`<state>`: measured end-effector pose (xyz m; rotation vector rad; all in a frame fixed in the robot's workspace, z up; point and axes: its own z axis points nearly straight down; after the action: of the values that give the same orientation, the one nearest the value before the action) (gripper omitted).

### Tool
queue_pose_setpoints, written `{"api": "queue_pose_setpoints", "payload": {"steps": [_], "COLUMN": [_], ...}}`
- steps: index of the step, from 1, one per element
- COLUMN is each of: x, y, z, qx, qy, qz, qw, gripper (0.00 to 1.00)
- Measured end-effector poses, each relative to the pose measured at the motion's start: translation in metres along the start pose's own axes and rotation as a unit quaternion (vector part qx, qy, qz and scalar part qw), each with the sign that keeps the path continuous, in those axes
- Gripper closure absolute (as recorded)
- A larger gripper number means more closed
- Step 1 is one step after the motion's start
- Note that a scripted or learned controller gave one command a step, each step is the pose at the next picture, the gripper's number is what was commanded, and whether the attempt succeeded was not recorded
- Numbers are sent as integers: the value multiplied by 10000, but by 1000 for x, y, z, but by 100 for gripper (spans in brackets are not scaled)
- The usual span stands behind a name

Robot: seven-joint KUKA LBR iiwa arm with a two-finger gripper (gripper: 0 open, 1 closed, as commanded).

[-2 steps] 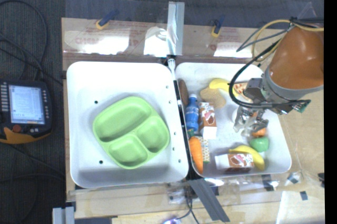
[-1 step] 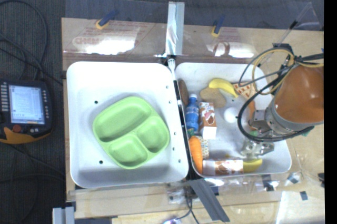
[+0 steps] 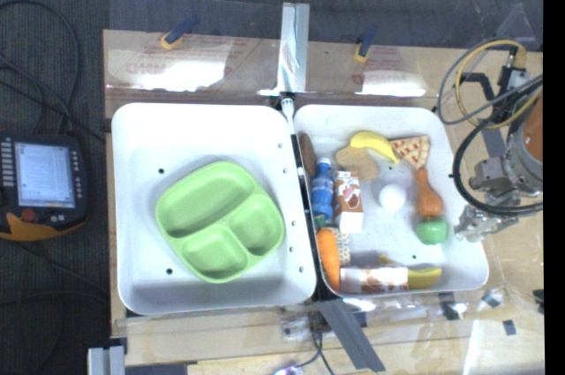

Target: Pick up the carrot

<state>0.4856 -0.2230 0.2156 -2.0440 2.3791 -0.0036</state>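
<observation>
On the floor off the counter's left edge lies a teach pendant (image 3: 40,183) with a lit screen, its black cables looping up along the carpet. The counter (image 3: 132,56) bears two shallow white bins side by side. The left bin (image 3: 141,135) holds a light green divided plate (image 3: 221,219), three compartments, lying near the bin's middle and turned at an angle. A metal divider post (image 3: 294,47) stands at the far edge where the two bins meet. In the right bin (image 3: 459,272) things crowd together: along its left wall a blue bottle (image 3: 321,192) lies lengthwise, and just beside it a small red and white carton (image 3: 350,198). The carrot (image 3: 327,251) lies in the near left corner of that bin, close against the left wall, just on the near side of the bottle, its length running toward the near rim. Along the near wall lies a brown and white packet (image 3: 375,279) with a yellow end. Toward the far side sit a banana (image 3: 375,144) and a pizza slice (image 3: 411,150), with a white ball (image 3: 391,198) near the middle. By the right wall an orange-brown drumstick shape (image 3: 427,195) touches a green round fruit (image 3: 433,231). The pincer (image 3: 481,223) hangs over the bin's right rim, well apart from the carrot; whether it is spread or pressed together I cannot tell.
</observation>
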Motion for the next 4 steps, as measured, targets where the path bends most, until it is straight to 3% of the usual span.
{"api": "queue_pose_setpoints", "payload": {"steps": [1,2,3,4], "x": [-21,-35,-44,-46], "y": [-112,-102,-130,-179], "z": [25,-18,-35,-28], "qx": [-32,-11,-13,-7], "qy": [-34,-22,-27,-26], "qz": [-1832,-3578,-5199,-6674], "qw": [9831,9338,8542,7447], "gripper": [100,100,100,100]}}
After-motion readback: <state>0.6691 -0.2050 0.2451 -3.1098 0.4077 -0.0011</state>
